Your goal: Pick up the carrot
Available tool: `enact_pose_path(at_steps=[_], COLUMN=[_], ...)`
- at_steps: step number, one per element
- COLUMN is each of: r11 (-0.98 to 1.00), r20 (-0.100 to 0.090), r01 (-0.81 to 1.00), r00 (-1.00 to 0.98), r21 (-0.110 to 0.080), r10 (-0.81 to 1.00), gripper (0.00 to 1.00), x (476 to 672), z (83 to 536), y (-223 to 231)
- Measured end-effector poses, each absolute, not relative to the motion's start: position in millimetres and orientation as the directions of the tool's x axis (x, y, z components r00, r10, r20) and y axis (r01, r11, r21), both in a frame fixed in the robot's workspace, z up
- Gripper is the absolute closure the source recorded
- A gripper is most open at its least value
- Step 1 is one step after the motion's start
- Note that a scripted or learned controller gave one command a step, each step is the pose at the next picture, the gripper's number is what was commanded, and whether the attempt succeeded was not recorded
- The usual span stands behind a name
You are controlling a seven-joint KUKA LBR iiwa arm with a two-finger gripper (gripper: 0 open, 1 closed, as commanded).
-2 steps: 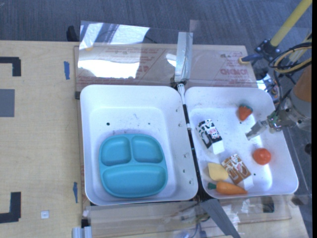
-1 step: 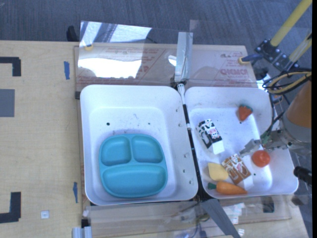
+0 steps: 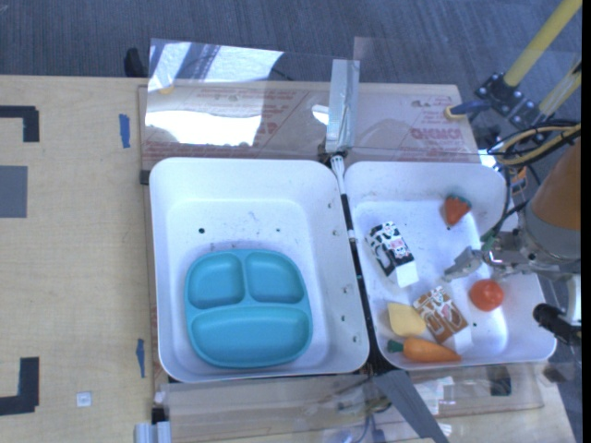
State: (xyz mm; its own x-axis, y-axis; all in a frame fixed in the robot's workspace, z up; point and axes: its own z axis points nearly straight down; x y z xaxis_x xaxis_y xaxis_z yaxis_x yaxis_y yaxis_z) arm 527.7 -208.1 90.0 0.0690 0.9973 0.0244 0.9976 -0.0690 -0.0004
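A table seen from above at a slant carries two shallow white bins side by side. The jaws [image 3: 464, 264] of a grey robot arm reach in from the right and hang over the right bin [image 3: 365, 275], their two metal prongs slightly parted with nothing between them. They point toward the bin's middle, seemingly placed above the clutter before dropping toward a target.

The carrot [image 3: 430, 350] lies below and a little left of the jaws, well apart from them, against the bin's near wall. It is a small orange toy, tapered, lying flat on its side with a green tip pointing left.

Just above the carrot sit a yellow wedge like cheese [image 3: 405, 319] and a brown patterned packet [image 3: 440, 313], crowding it from that side. A red tomato [image 3: 487, 294] lies just beside the jaws to their lower right, a strawberry [image 3: 455, 209] above them, and a black and white carton [image 3: 392, 247] to their left.

The left bin [image 3: 175, 192] holds a blue divided plate [image 3: 247, 306].
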Motion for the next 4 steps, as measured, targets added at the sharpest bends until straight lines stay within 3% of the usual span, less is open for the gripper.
enact_pose_path(at_steps=[1, 2, 3, 4], r11=[-0.074, -0.141, -0.148, 0.072], r20=[0.001, 0.009, 0.003, 0.005], r01=[0.997, 0.990, 0.989, 0.997], r00=[0.074, 0.141, 0.148, -0.072], r21=[-0.002, -0.006, -0.012, -0.009], r10=[0.997, 0.990, 0.989, 0.997], gripper=[0.00, 0.00, 1.00, 1.00], x=[539.7, 504.8, 502.0, 478.8], z=[149.7, 92.3, 97.1, 142.3], y=[-209.0, -198.7, -203.2, -132.6])
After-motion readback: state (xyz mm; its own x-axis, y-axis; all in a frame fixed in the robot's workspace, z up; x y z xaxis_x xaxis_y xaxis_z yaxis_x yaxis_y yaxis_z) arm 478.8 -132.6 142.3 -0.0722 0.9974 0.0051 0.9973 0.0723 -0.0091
